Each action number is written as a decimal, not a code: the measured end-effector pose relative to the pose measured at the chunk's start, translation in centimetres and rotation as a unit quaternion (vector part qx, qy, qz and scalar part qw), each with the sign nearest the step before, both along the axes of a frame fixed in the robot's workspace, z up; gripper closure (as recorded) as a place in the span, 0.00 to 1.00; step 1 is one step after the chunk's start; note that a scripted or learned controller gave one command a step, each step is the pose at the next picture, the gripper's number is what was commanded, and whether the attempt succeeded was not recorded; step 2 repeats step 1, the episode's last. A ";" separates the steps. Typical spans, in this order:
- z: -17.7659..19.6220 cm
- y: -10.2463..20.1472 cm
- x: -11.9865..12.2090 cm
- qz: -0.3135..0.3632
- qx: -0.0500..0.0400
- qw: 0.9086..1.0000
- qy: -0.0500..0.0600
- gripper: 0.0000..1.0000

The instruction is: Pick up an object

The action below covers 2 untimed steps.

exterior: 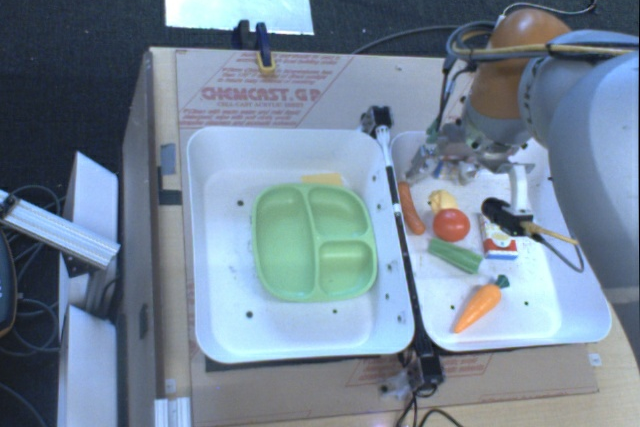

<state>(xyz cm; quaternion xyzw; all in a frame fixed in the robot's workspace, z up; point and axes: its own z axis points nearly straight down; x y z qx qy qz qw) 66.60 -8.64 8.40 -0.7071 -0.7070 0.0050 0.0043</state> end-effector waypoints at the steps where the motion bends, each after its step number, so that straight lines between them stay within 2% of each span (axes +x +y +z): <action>1: 0.0 -0.4 0.0 0.000 0.002 1.000 0.001 0.00; 2: 0.0 -0.4 0.0 0.000 0.002 1.000 0.001 0.00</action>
